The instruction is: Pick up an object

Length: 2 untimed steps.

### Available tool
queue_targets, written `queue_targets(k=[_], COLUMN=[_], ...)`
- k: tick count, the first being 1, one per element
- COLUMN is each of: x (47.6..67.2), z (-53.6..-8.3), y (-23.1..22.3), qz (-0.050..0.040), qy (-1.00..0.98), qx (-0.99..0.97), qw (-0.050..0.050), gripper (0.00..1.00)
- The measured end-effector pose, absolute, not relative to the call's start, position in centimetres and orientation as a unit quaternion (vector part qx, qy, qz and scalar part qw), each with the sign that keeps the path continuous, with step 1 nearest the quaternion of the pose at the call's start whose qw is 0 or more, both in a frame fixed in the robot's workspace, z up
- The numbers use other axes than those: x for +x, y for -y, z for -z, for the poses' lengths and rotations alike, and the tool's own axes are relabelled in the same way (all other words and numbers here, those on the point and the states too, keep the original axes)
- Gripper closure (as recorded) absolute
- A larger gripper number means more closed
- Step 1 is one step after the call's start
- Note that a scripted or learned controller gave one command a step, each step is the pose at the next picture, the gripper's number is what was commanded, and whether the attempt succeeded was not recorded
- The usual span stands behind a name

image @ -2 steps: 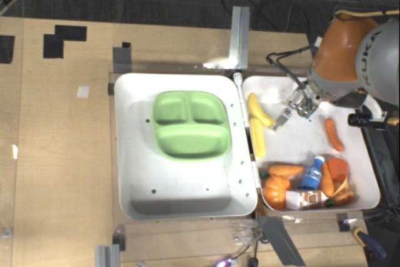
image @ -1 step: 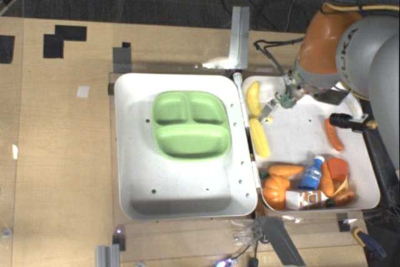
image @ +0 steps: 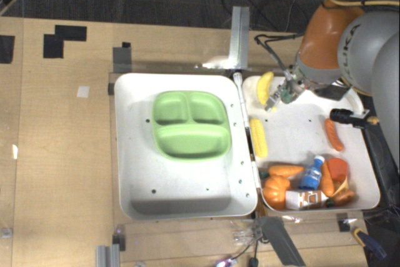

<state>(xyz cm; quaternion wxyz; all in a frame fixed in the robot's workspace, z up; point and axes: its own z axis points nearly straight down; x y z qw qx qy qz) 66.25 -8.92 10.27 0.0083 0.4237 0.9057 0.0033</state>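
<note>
Your end effector (image: 279, 95) sits in the right bin's (image: 300, 125) upper left, just beside the banana (image: 265, 87), likely lining up a grab; can't tell its opening or any hold; other food crowds the lower edge.

A: What is the worktop (image: 56, 153) made of?
B: It looks like pale wood, matt. The two bins (image: 134, 197) at its centre look like smooth white plastic with a faint sheen.
A: And the green divided tray (image: 190, 124)?
B: Matt plastic. At three o'clock, the blue bottle (image: 311, 174) and the banana (image: 265, 87) look like glossy plastic.
</note>
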Motion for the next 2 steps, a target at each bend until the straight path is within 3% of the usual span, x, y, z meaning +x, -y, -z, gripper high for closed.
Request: queue_targets(k=[1,2], x=[65.3,64.2], z=[-20.0,-20.1], y=[5.6,0.8], qz=[-0.0021,-0.0014], qy=[-0.867,-0.767], qx=[0.498,0.641], qw=[0.004,0.001], gripper=[1.00,1.00])
